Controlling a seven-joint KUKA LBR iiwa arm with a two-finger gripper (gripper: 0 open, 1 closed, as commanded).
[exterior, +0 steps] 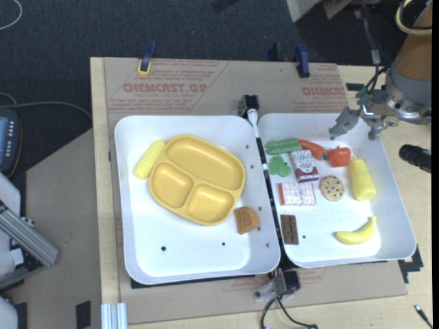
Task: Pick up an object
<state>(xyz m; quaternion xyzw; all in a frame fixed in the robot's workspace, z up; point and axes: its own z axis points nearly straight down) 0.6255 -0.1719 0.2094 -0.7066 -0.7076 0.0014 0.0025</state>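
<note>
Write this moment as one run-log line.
gripper: open, above right bin far edge | held: nothing | nearest: tomato | left bin: tray, corn

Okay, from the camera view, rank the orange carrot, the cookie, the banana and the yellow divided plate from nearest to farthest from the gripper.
1. Orange carrot: right bin, just below the gripper.
2. Cookie: middle of the right bin.
3. Banana: near front edge of the right bin.
4. Yellow divided plate: left bin, well across from the gripper.

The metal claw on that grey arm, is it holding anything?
No. The two-finger gripper hangs open above the right white bin, nothing between its jaws.
</note>
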